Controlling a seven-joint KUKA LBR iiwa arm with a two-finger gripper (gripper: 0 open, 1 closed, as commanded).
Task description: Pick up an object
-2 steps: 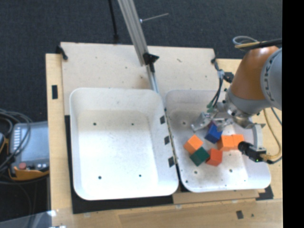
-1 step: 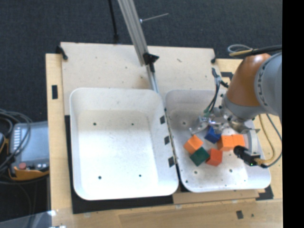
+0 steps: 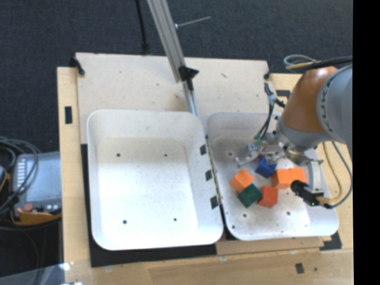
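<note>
Gripper (image 3: 259,154) seen over right bin (image 3: 237,126), beside blue cube (image 3: 265,167); finger state cannot be told. Orange cubes (image 3: 241,180), green cube (image 3: 250,195), red cube (image 3: 268,196) clustered near front edge.

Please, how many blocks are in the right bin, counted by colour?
Orange blocks: 2
Blue blocks: 1
Green blocks: 1
Red blocks: 1
Total: 5, all in the right bin
</note>
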